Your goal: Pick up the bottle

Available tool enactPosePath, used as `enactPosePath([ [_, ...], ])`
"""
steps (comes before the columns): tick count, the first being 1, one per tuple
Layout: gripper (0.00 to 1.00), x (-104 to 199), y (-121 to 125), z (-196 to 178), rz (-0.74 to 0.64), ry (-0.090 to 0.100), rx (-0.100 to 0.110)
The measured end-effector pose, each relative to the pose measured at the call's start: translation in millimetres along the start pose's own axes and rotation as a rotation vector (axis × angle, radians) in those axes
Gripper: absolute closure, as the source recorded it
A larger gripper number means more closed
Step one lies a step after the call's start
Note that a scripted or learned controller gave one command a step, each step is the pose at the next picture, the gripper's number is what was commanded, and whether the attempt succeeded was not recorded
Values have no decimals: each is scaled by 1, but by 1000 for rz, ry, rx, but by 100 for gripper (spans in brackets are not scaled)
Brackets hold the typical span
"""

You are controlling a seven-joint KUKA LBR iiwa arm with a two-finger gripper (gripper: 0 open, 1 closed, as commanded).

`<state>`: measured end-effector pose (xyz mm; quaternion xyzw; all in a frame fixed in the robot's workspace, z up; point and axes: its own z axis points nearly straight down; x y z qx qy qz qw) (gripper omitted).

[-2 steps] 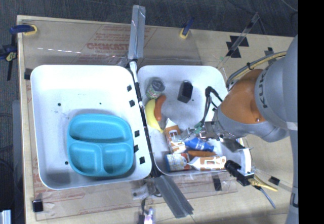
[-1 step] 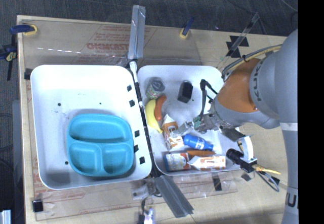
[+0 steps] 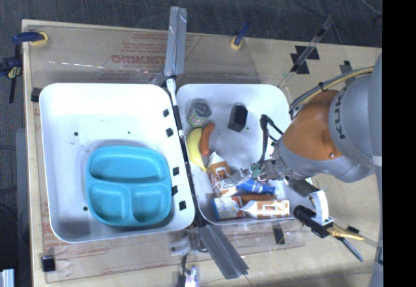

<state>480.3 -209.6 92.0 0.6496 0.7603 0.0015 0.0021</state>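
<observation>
The left bin (image 3: 58, 149) holds a blue divided tray (image 3: 130, 185) with three compartments, lying flat toward the bin's near right part, close to the wall shared with the neighbouring bin.

The right bin (image 3: 260, 97) is crowded along its left and near sides. At the far left of it lies a small grey round-topped can (image 3: 199, 110). Just near of that, a yellow banana (image 3: 194, 148) lies along the left wall with an orange-red sausage-shaped item (image 3: 207, 139) touching its right side. A small black block (image 3: 237, 117) sits apart from these, toward the far middle of the bin.

Nearer the camera, an orange and white carton (image 3: 219, 177) lies tilted against the banana's near end. The bottle (image 3: 255, 186), blue with a white end, lies on its side in the near middle of this bin, on top of the pile, with a long orange and white box (image 3: 250, 208) lying flat along the near wall just below it.

The gripper (image 3: 268, 170) hangs over the right end of the bottle, just beside or touching it. The wrist hides the fingertips, so I cannot tell how far apart they are or whether they have hold of anything. The arm's orange band (image 3: 312, 133) and grey body (image 3: 357, 123) stretch away to the right.
</observation>
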Motion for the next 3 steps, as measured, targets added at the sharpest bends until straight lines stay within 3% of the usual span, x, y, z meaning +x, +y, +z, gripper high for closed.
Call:
enactPosePath([
  [1, 100, 2, 3, -9, -8, 5, 0],
  [2, 100, -1, 1, -3, -16, 0, -3],
  [3, 0, -1, 0, -2, -16, -1, -1],
])
